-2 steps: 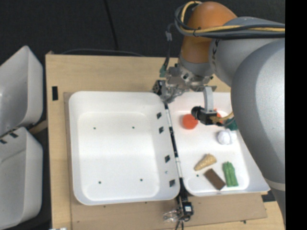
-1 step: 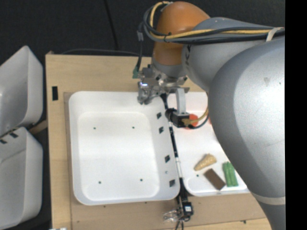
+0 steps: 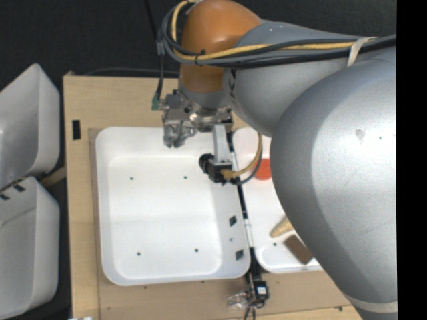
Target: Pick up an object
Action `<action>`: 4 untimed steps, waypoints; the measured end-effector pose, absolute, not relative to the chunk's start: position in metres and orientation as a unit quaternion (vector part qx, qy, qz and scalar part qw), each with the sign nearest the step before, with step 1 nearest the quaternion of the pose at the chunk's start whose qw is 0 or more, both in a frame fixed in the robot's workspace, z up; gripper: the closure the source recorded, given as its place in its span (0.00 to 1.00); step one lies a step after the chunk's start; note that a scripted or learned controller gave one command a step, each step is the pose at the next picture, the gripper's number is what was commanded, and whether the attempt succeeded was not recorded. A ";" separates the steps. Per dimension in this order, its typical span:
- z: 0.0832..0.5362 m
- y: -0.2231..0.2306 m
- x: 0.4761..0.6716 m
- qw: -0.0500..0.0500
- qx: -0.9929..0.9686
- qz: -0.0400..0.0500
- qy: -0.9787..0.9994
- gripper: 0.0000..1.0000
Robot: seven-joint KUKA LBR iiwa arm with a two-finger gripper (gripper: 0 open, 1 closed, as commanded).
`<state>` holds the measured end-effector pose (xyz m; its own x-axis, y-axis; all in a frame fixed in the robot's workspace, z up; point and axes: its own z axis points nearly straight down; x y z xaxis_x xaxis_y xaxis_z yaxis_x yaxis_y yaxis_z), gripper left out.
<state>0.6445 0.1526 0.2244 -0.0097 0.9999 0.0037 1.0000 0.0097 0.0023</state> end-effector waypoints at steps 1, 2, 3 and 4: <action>0.093 0.145 0.586 0.003 -0.708 0.005 -0.707 1.00; 0.207 0.069 0.582 -0.003 -0.709 -0.002 -0.705 1.00; 0.354 0.128 0.632 -0.005 -0.704 -0.009 -0.710 1.00; 0.274 0.196 0.608 0.002 -0.704 0.002 -0.710 1.00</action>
<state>0.6079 0.1959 0.2738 -0.0081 1.0000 -0.0008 1.0000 0.0081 -0.0053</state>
